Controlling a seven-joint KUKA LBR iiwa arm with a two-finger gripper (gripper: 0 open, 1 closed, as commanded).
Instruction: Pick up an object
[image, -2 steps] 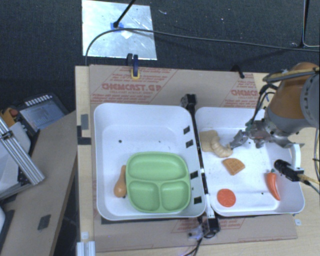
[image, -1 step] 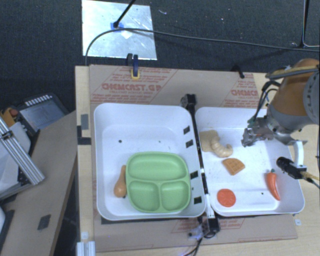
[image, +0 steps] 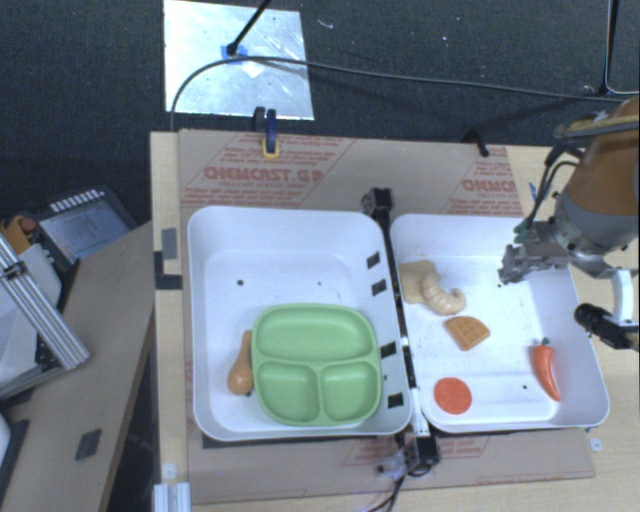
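- Right bin (image: 590, 400): orange carrot (image: 545, 370) at lower right by the wall; red disc (image: 453, 396) at lower left; tan wedge (image: 467, 331) mid-bin; pale curled piece (image: 428, 285) at upper left.
- Tool (image: 520, 262) sits over the bin's upper right, apart from all four; cannot tell its state.
- Left bin (image: 290, 240): green divided plate (image: 316, 363), brown pear-shaped item (image: 242, 367) just left of it.
- Bins rest on cardboard (image: 300, 170) over the counter (image: 165, 180); dark floor (image: 80, 90) at top.
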